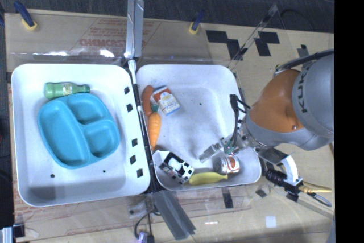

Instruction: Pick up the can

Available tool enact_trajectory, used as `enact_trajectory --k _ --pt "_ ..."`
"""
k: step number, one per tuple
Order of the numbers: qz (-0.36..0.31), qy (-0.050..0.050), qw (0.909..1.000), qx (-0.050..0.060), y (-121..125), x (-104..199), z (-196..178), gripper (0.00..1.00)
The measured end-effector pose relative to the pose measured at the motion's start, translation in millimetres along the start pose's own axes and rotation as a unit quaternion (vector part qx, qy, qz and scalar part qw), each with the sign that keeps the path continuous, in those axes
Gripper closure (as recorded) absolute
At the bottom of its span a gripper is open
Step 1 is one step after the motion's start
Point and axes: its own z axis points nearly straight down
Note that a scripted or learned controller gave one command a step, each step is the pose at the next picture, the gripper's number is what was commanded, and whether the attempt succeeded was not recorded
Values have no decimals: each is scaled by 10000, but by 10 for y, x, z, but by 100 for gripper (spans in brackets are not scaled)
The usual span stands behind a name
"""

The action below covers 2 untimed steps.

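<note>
Hovering low with the gripper (223, 148) over the right bin's (193, 79) near corner, can (228, 164) lying just below and touching nothing; impossible telling how wide the grip; banana (208, 178) crowding alongside.

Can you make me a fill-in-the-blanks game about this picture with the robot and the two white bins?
1. The blue plate lies in the ____ bin.
2. The green bottle lies just above the blue ____.
3. The can lies in the right bin, right next to the yellow ____.
4. The carrot is colored ____.

Missing words: left; plate; banana; orange.
</note>
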Motion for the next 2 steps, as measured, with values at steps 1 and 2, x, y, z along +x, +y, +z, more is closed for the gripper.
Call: enact_trajectory --k 1,2 --pt "1122 1 9937 -4 -4 -11 -324 0" --pt "950 14 9955 4 0 4 99 0"
